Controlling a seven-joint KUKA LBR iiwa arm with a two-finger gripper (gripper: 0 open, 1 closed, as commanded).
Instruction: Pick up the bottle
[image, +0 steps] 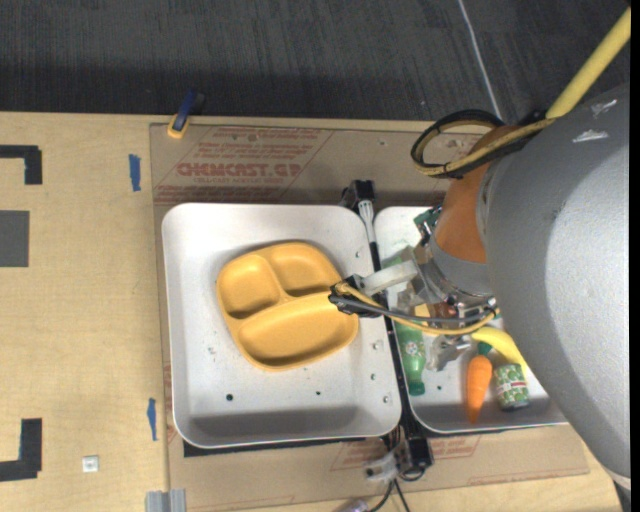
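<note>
- Bottle: green, lying in the right bin against its left wall; we see it just below the jaws.
- Jaws: state we cannot tell.
- Near right of the bottle: carrot, banana, small green can.
- Left bin: yellow divided plate.

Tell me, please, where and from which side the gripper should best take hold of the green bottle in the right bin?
Probably across the middle of the body, coming from straight above. The green bottle lies on its side along the right bin's left wall, cap end toward the near rim, so its narrow width suits a two-finger pinch. The wall crowds one side, and the carrot lies on the other, leaving some finger room.
</note>
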